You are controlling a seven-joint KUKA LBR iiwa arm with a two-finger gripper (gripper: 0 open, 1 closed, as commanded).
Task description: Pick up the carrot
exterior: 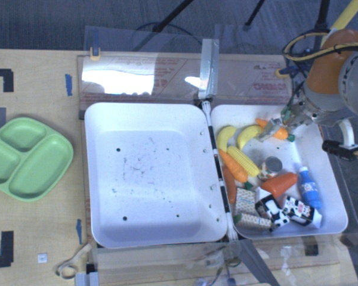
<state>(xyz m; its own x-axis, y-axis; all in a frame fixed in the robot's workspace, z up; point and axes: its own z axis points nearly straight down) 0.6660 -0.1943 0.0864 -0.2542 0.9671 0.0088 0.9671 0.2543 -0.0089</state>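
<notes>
The carrot (280, 133) is a small orange piece at the back of the right bin (337, 210), next to two yellow bananas (246, 136). My gripper (272, 128) reaches in from the right and sits across it. Orange shows on both sides of the fingers, so the gripper is shut on the carrot. The part of the carrot under the fingers is hidden. I cannot tell whether the carrot touches the bin floor.
The right bin also holds a corn cob (243, 162), a long orange piece (229, 182) by its left wall, an orange-red cone (280, 183), a grey disc (273, 162), a blue bottle (309, 190) and a cow toy (288, 210). The left bin (149, 165) adjoins it. A green divided plate (27, 157) lies far left.
</notes>
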